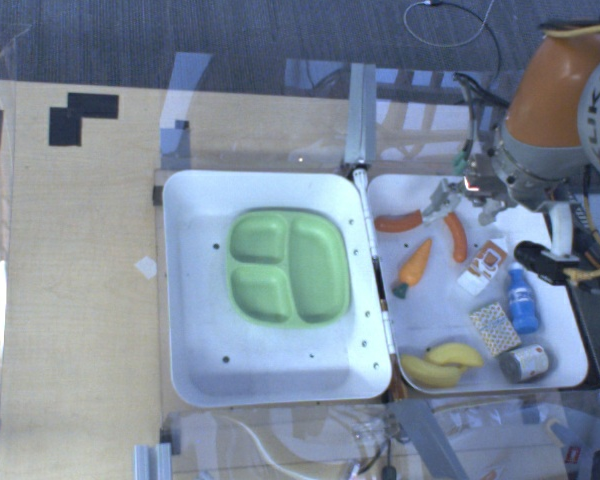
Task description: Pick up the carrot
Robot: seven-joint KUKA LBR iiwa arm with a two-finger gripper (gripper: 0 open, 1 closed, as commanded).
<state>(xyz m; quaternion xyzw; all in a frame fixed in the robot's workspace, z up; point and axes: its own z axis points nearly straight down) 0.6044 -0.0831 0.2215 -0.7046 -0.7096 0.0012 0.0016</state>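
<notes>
Carrot (414, 265) not picked yet: it lies loose on the floor of the right bin (570, 368), left-centre, green end toward the near side; the claw (463, 196) hangs at the far end of that bin, fingers spread, holding nothing, apart from the carrot. Clutter close by: two sausages (398, 222) just beyond the carrot, small carton (482, 265) and blue bottle (521, 302) right, bananas (441, 363) near; green tray (285, 267) in left bin.

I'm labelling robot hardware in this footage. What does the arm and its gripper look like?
The arm has a broad orange section above a grey wrist ring, with part of dark lettering on the orange. The gripper is a small metallic grey assembly with a tiny red light, and thin cables run near it.
</notes>
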